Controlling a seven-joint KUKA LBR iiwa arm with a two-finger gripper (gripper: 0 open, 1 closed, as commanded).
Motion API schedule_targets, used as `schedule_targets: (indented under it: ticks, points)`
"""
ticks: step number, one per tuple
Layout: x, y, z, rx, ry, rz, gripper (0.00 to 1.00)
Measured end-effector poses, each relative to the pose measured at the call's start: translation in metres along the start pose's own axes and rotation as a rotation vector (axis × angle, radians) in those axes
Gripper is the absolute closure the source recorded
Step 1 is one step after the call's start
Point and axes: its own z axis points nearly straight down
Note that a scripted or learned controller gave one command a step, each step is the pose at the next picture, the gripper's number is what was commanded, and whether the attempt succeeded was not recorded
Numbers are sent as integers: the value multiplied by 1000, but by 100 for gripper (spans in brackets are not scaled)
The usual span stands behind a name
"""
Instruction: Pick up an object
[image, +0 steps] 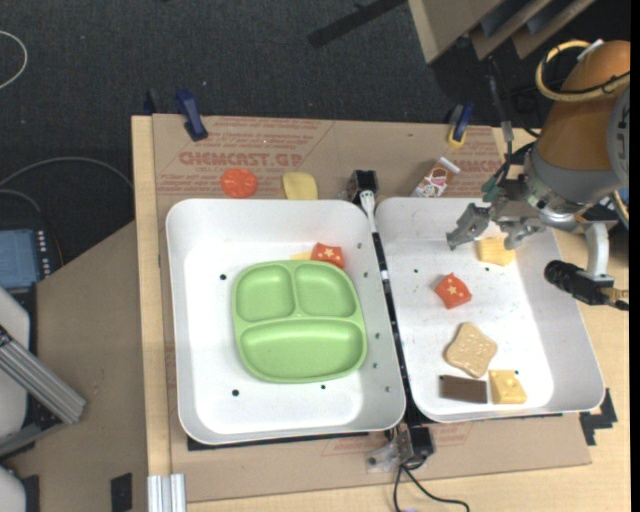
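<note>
Your arm (585, 110) comes in from the right and its gripper (492, 228) sits over the far part of the right bin (560, 340). You can see the fingers (462, 234) spread apart, with a pale yellow block (495, 250) lying just under and between them near the bin's far edge. You cannot tell whether the fingers touch that block; nothing shows it lifted off the bin floor.

The rest of what you could pick lies in the same bin. A small red piece (453, 290) sits near the middle, apart from the gripper. Nearer the front lies a tan toast slice (470, 350), tilted. Just in front of it a dark brown bar (463, 389) rests beside a yellow cube (507, 387), the two close to each other along the front edge.

In the left bin (200, 330) you have a green divided plate (298, 321) sitting about in the centre. A red piece with pale spots (327, 255) lies at the plate's far rim, seemingly touching it.

On the worktop (160, 200) behind the bins, an orange round item (239, 182) and a pale yellow item (299, 186) sit side by side. A small red-and-white packet (435, 179) lies behind the right bin. Blue clamps (190, 113) hold the board's far edge.
</note>
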Motion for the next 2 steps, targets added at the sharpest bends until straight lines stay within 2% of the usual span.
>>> schedule_targets:
  ticks: [1, 2]
  points:
    - [-8, -23, 112, 5, 1, 2, 0]
    - [-8, -20, 96, -5, -2, 2, 100]
